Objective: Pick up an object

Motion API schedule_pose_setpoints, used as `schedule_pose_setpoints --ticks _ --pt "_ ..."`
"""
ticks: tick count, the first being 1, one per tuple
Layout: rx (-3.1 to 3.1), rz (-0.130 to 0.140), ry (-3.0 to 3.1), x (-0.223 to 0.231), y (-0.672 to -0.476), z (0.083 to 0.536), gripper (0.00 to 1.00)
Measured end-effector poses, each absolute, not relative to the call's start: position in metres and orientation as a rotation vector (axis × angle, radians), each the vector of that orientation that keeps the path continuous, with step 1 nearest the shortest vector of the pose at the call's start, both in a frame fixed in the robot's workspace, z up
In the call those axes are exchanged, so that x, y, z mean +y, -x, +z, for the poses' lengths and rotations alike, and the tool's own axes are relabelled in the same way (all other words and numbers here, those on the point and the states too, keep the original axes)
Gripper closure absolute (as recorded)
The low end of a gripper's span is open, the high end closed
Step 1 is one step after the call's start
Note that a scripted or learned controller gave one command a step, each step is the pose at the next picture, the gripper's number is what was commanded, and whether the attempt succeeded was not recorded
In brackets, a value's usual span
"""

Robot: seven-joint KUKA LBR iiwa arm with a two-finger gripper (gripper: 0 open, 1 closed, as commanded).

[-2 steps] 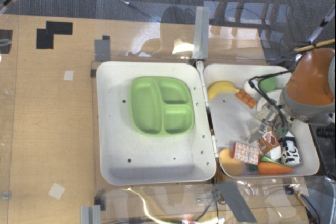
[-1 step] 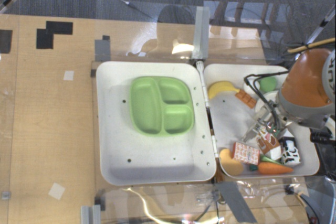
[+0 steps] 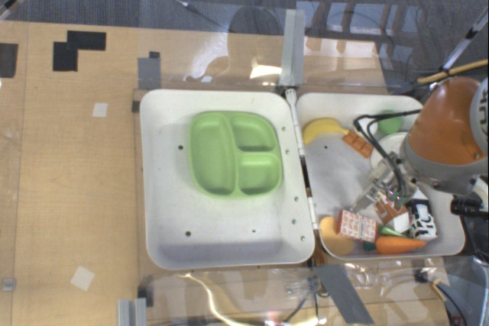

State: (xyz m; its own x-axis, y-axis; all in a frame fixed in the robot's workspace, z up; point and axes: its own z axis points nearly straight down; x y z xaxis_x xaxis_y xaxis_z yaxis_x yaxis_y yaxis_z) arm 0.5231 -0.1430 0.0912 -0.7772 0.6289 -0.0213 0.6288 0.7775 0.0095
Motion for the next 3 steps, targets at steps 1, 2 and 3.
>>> schedule_pose_setpoints --ticks 1,2,3 --pt "2.863 0.002 -1.285 -0.118 -0.652 0.090 0.00" --pt "2.864 0.005 -1.260 -0.126 -0.574 0.091 0.00" --pt "2.820 0.005 -1.345 -0.161 -0.517 0.091 0.00"
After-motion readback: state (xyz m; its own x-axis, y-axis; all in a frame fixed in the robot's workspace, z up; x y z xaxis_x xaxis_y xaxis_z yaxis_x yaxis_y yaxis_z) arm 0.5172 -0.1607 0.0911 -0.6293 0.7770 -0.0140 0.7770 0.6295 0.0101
